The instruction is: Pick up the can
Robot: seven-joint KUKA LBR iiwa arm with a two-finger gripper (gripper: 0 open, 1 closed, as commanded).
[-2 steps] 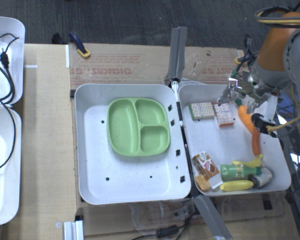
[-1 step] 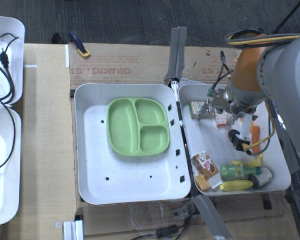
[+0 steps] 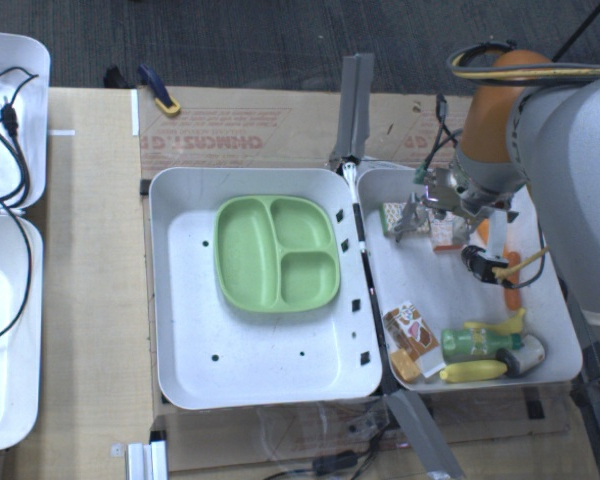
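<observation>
Fingers low in right bin, can apart.

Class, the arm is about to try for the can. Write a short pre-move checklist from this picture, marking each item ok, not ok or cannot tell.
1. Target located: not ok. No can is clearly identifiable; the green and grey cylindrical object in the right white bin may be a bottle.
2. End effector position: ok. It sits over the right bin's far end, near a small white packet.
3. End effector free of load: cannot tell.
4. Clutter around the cylinder: not ok. A yellow banana-shaped toy and a brown snack box lie close by.
5. Light green divided plate: ok. It lies in the left white bin, away from the work.
</observation>
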